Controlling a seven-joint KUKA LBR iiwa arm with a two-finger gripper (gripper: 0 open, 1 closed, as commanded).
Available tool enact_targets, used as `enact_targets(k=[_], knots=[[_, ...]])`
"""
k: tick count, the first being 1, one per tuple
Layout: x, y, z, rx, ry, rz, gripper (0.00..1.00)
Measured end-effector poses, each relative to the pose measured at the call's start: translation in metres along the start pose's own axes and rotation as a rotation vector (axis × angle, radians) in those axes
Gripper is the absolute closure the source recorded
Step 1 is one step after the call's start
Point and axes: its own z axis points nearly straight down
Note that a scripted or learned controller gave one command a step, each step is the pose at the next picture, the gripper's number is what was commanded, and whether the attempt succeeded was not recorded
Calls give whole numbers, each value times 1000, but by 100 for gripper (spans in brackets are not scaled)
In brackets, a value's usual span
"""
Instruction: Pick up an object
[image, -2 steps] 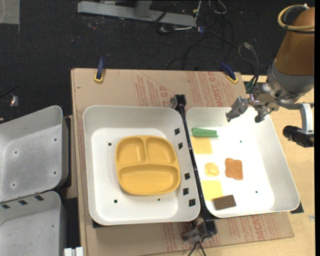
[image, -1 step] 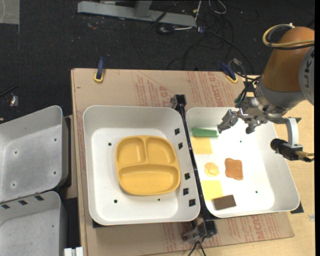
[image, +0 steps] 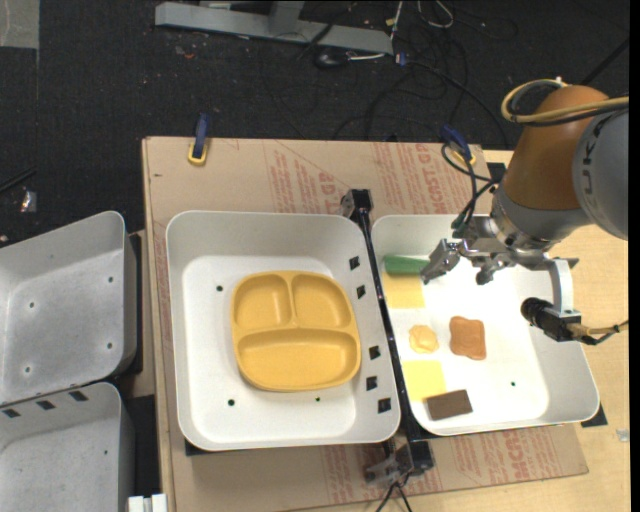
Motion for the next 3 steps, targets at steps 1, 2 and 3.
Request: enact_targets(k=[1,2,3], knots=[[-2,2,44,-1,0,1,0],[-3,3,31,-6,-1,1,100],[-2,5,-33,-12,-2,-3,100]])
